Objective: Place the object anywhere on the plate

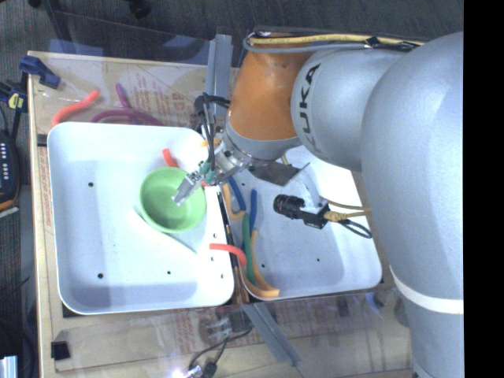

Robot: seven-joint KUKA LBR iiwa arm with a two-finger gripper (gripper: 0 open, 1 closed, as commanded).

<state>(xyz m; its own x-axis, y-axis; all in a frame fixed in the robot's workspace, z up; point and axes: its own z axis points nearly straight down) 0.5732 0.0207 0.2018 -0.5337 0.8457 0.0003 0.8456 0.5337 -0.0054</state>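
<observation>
Green plate [169, 207] in the left white bin [102, 250], near its right wall. The end effector [189, 189] hangs over the plate's upper right part (whether apart or together cannot be told). A small red piece [168, 157] lies just beside the plate's upper rim. A second red piece [226, 250] rests where the bins meet.

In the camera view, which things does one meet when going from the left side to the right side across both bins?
left bin → green plate → red curved piece → blue stick → right bin
</observation>
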